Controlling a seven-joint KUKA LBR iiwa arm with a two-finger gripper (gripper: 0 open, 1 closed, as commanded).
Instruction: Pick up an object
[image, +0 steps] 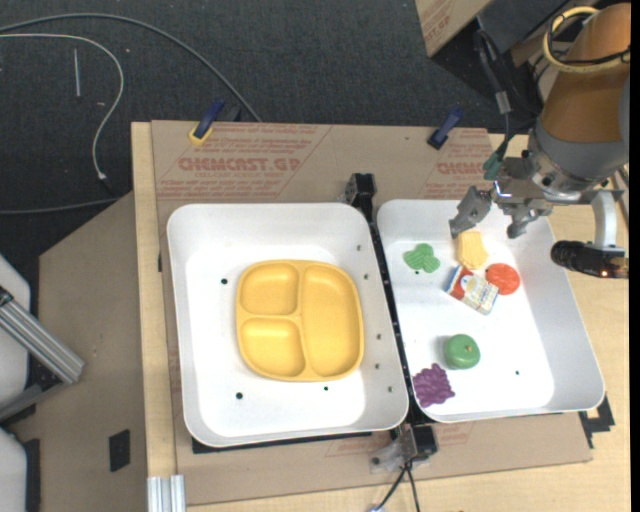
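My claw (497, 213) is hanging spread wide and gripping nothing at the upper right of the frame, over the right bin (560, 380); a yellow block (471, 249) is lying just below it, beside the red-and-white carton (473, 288).

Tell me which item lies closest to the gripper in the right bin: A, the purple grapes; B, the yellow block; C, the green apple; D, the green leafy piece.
B: the yellow block sits just below the gripper at the top of the right bin, while the purple grapes and green apple lie near the bin's bottom and the green leafy piece lies off to the left.
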